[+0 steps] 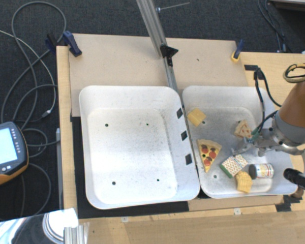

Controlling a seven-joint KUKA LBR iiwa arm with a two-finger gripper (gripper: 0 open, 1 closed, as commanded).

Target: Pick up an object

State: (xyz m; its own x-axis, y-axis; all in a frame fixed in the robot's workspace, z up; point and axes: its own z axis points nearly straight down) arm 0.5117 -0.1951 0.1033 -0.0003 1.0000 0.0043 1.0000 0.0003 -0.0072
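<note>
My gripper [246, 145] hung low in the right bin [218, 93], just below the tan toy [242, 129]; whether my fingers were apart I couldn't tell. The patterned box [234, 164] and small jar [262, 171] crowded close, so I risked nudging them and grasping nothing.

The two bins are white with tiny dark specks: the left bin [129, 151] and the right bin [218, 103]. In the right bin, a pizza slice [208, 154] is yellow with red dots. A cheese-like piece [196, 117] is plain yellow. A small box [234, 165] is green and white with a checked pattern. A little can [263, 171] is white with a red band. The arm [295, 113] is grey with an orange band. The bench [122, 65] is light tan.
</note>
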